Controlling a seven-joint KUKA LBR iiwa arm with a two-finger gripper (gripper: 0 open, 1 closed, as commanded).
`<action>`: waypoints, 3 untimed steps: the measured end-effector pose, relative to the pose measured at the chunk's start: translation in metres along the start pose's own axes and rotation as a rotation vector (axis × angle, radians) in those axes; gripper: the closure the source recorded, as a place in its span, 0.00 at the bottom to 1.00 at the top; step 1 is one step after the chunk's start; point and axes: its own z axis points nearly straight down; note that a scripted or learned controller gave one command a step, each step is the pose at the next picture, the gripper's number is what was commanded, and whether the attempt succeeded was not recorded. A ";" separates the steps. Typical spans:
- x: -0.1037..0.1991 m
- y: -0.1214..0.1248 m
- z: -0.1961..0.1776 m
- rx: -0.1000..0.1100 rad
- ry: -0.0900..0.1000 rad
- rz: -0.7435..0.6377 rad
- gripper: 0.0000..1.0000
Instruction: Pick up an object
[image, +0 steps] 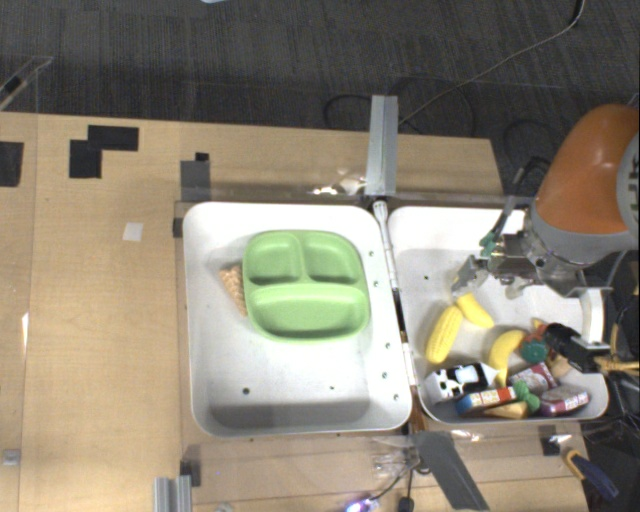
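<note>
Hand (492, 262) low over right bin (440, 235), near its far edge; can't tell its grip state. Just below: small yellow piece (474, 310), plain and rounded, touching yellow corn cob (444, 334). Green divided plate (303, 283) in left bin (215, 340).

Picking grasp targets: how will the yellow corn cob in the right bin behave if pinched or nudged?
The corn cob looks rounded and elongated, so a nudge would probably roll it. Its glossy surface suggests stiff toy plastic, possibly slippery. It leans against another yellow piece, which may shift too.
</note>
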 end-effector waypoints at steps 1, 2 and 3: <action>-0.027 0.022 0.116 -0.010 -0.002 -0.022 0.00; -0.027 0.022 0.116 -0.010 -0.002 -0.022 0.00; -0.061 -0.024 0.030 -0.002 -0.001 0.080 0.00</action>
